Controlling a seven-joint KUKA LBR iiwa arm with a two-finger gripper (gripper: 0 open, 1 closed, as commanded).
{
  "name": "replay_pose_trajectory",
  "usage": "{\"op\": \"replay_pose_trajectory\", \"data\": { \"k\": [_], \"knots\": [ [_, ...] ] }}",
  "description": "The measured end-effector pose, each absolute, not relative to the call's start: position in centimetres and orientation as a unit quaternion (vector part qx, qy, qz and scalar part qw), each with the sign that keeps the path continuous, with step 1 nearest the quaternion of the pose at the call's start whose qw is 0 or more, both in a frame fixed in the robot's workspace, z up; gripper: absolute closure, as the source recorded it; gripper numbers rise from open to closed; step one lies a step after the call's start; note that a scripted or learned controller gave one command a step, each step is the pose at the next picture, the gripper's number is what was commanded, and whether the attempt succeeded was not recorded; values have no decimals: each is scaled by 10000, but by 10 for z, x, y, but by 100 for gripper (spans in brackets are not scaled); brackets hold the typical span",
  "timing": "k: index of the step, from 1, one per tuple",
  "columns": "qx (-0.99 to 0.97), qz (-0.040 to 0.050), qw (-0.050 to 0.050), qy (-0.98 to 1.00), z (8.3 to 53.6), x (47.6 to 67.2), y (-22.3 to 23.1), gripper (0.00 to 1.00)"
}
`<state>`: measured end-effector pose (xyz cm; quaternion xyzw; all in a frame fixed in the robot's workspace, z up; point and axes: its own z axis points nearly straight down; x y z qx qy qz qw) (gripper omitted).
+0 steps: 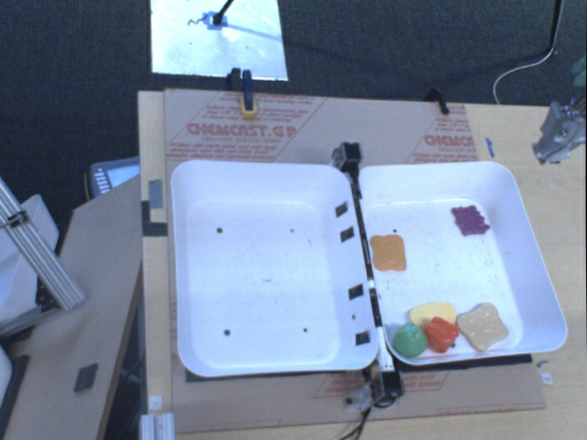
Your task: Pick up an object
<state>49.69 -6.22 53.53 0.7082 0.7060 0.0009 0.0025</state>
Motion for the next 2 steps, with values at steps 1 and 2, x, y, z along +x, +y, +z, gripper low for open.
{"op": "replay_pose_trajectory", "data": {
  "k": [1,2],
  "knots": [
    [7086,4,22,7056,525,502,-147,100],
    [7067,-20,-33,7075,409,498,-132,100]
  ]
}}
